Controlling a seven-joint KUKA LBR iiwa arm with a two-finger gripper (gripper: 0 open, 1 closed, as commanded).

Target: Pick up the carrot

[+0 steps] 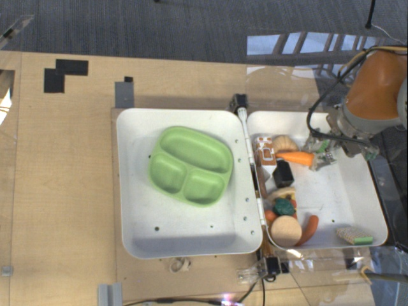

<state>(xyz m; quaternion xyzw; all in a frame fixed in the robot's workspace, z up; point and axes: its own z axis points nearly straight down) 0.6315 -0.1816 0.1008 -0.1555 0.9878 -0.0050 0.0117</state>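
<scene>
Dark grey carpet runs across the top of the camera view; below it a light wooden bench with a black L-shaped marker near its left side.

Grey arm with the orange band comes in from the right, wrist over the right bin's upper right corner, black cables looping around it. Two-finger gripper points left and down toward the bin floor. It looks clamped on the right end of the orange carrot: carrot tip sits between the fingers, rest sticks out to the left, roughly level, over the upper part of the right bin.

Left white shallow bin holds a green three-compartment plastic tray, tilted a bit, near the middle.

Right white shallow bin has clutter along its left wall:
- brown and white packaged item at top, just left of the carrot
- small black block just below the carrot
- dark green object lower down, can't tell what it is
- round tan ball near the bottom left corner
- red sausage-shaped piece just right of the ball, touching or nearly so
- tan sponge with a green edge at the bottom right, well apart from the rest
</scene>
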